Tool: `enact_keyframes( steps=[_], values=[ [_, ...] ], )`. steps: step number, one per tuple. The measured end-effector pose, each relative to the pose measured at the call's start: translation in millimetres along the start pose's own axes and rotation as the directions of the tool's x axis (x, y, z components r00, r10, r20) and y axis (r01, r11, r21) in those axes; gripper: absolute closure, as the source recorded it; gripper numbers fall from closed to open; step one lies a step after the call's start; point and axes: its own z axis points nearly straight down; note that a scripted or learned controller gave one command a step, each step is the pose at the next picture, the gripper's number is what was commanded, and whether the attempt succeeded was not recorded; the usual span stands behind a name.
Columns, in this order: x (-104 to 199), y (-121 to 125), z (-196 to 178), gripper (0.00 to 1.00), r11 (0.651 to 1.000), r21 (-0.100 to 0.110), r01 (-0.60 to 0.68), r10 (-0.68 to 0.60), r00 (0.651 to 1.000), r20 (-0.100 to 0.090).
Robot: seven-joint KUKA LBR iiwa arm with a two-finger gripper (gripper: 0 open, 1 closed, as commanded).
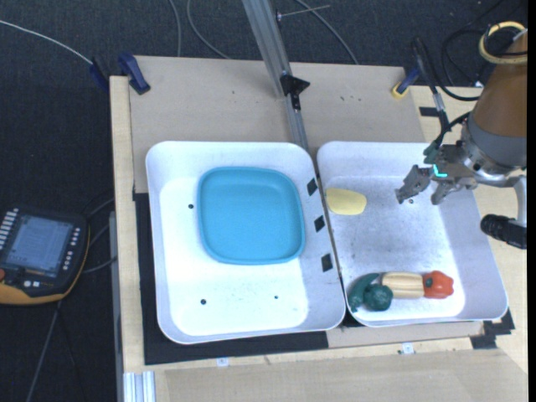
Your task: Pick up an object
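A grey KUKA arm w/ an orange band (502,99) reaches in from the right over the right-hand white bin (469,249), its two-finger tool (425,191) hanging above the bin's upper right area. The fingers (409,193) stand spread apart, nothing between them; a small teal light shows at the tool's base.

Objects in the right bin: a pale yellow, lemon-like piece (346,201) lies near the bin's upper left, close to the divide btwn bins and well left of the tool. Along the near edge sits a row of three items touching or nearly touching: a dark green rounded piece (371,295) at left, a tan cylindrical piece (402,285) in the middle, and a red piece (438,285) at right. All are apart from the tool.

The left white bin (167,224) carries a shallow light-blue square plate (251,214), set toward its upper right portion.

Both bins rest on a light wooden desk (209,90), w/ blue clamps (132,72) at its far corners and a metal rail (268,32) running in at a slant from the top to the gap btwn bins. A handheld control pendant (38,254) lies on the dark carpet at far left, cables looping across the floor beyond the desk.
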Motion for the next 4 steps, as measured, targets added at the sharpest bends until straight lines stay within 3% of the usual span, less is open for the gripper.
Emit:
enact_keyframes(
  steps=[1, 3, 4],
  values=[
    [0, 0, 0, 0.00, 1.000, 0.000, 0.000, 0.000, 1.000, 0.000],
    [-1, -1, 115, 0.00, 1.000, 0.005, 0.000, 0.000, 1.000, -0.001],
    [-1, 1, 102, 1.00, 1.000, -0.001, 0.000, 0.000, 1.000, 0.000]
  ],
)
